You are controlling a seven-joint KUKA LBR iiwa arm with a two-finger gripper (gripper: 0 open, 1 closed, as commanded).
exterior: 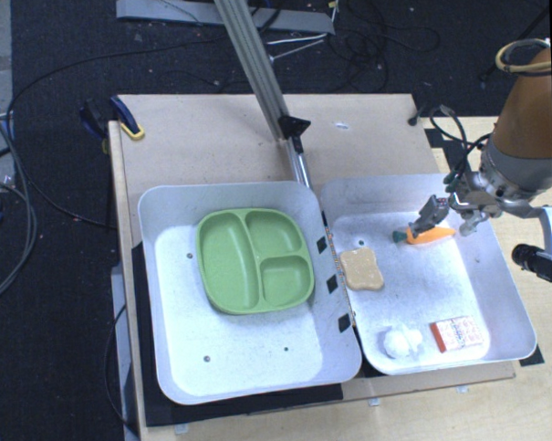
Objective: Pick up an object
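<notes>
My gripper [450,220] hangs over the far part of the right bin [498,278], reaching in from the right, and stands open. An orange carrot [430,237] with a green end lies on the bin floor just below and left of the fingertips; nothing sits between the fingers. Nearer the bin's left wall lies a tan slice of bread [361,269]. A white ball [402,342] and a small red and white box [458,333] rest by the near edge.
A green divided plate [256,260] lies in the left bin [170,293]. A metal pole [260,65] slants up from between the bins at the back. Cables trail around the arm at the right.
</notes>
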